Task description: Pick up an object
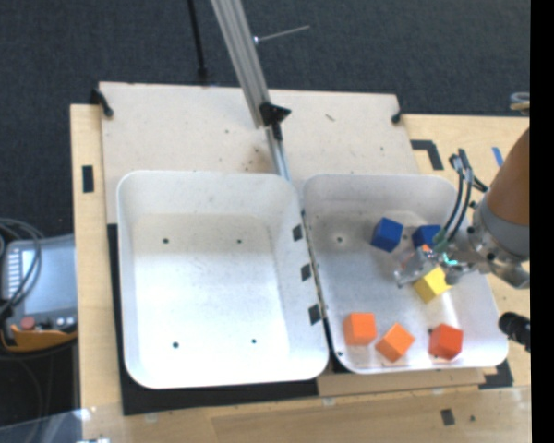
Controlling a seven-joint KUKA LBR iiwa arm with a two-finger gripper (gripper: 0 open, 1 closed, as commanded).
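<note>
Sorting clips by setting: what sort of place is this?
Probably a robotics lab: a robot arm reaches over two white bins holding coloured blocks on a wooden bench, with an aluminium camera mast.

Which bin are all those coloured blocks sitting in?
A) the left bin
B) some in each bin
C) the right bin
C: the blue blocks, the yellow block and the three orange blocks all lie in the right bin, where the gripper reaches.

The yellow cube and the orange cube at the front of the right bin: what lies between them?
Nothing: the camera view shows bare white bin floor between the yellow cube and the orange cube.
</note>
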